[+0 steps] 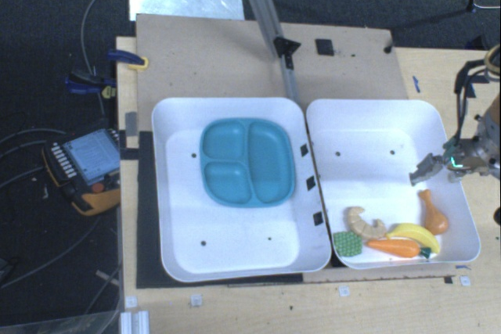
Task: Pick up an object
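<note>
We see two shallow white bins side by side on the bench. The left bin (180, 246) holds a blue divided plate (248, 162), lying flat in its upper middle part. The right bin (368, 137) has its objects gathered along the near edge and the near right corner: a green piece (348, 244) by the near left corner, a pale tan curled piece (365, 223) just beside it, an orange carrot (394, 248) lying along the near wall, a yellow banana (413, 233) touching the carrot from above, and an orange drumstick-shaped toy (433, 214) standing nearest the right wall.

The gripper (429, 167) reaches in over the right bin's right side, above the drumstick-shaped toy and apart from it. We see a grey finger (427, 166) pointing toward the bin's middle, and a small green light on the body behind it. Nothing sits between its fingers as far as we can make out, and we cannot tell whether the pincer is released or clenched. The rest of the arm (485, 121) runs off the right edge.
</note>
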You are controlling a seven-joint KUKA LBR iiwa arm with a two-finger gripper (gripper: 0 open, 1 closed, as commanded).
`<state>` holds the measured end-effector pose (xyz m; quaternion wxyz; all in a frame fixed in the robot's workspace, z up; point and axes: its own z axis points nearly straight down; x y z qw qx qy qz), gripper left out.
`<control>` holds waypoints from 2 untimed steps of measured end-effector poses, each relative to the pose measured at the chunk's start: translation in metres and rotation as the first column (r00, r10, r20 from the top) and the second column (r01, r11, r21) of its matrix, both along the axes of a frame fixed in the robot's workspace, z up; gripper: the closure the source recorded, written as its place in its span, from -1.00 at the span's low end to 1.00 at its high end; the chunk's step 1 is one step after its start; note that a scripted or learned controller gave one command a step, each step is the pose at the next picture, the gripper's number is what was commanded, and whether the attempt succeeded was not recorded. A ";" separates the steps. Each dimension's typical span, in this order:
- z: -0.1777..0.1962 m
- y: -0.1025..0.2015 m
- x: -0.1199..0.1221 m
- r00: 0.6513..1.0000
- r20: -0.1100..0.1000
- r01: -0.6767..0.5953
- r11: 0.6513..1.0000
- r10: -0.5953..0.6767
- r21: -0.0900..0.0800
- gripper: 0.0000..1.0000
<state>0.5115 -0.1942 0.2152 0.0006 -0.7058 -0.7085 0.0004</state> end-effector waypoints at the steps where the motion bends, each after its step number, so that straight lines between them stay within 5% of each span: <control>1: 0.001 0.000 0.001 1.000 0.003 -0.001 1.000 0.001 -0.001 -1.00; 2: -0.040 0.002 0.006 1.000 0.002 0.001 1.000 -0.001 -0.001 -1.00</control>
